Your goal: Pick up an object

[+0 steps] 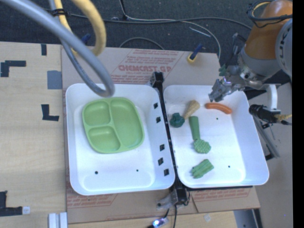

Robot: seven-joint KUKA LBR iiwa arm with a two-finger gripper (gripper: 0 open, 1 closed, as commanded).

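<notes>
Probably gripper [214,95] is hovering over light, slippery orange sausage [218,108], best pinched mid-length; finger opening — cannot tell.

Finger spacing of the gripper [214,95] too small and dark to determine; arm [266,37] cut off at right edge; grey hose [71,42] cut off top-left.

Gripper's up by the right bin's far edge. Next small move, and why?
Probably ease the gripper down and slightly toward the bin's middle, onto the orange sausage-shaped toy. That toy lies just beside the fingertips, apart from the other pieces in the right bin, and nothing shows between the fingers.
</notes>
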